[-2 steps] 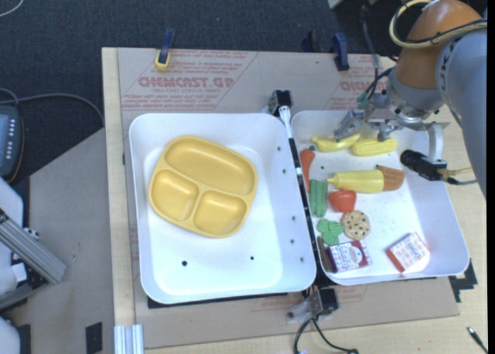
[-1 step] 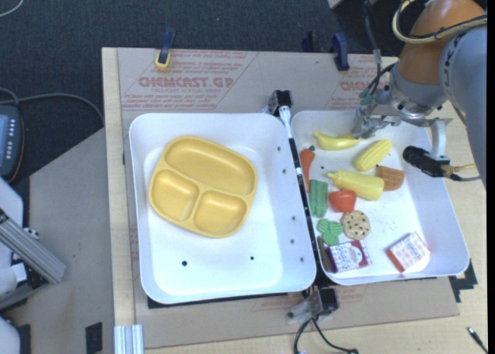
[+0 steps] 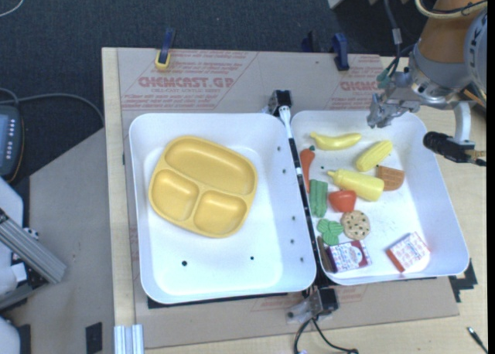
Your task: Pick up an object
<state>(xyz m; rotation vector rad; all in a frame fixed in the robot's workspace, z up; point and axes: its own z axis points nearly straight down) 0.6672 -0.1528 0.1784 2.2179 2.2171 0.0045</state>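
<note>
The gripper point(image 3: 378, 117) hangs over the far edge of the right bin point(image 3: 445, 213), and its fingers are too small and blurred to tell whether they are released or clenched; nothing shows between them. Just near of it lie a banana point(image 3: 335, 141) and a corn cob point(image 3: 373, 154). Nearer still sit a yellow bottle-shaped toy point(image 3: 358, 182), a brown bread slice point(image 3: 391, 178), a carrot point(image 3: 307, 165), a green pod point(image 3: 318, 197), a red piece point(image 3: 343, 200), a cookie point(image 3: 356, 225) and a leafy green piece point(image 3: 330, 231). Two red-and-white packets point(image 3: 346, 255) point(image 3: 407, 252) lie at the near end. The left bin point(image 3: 147, 213) holds a yellow divided plate point(image 3: 203, 185). Both bins rest on the worktop point(image 3: 124, 82).
</note>
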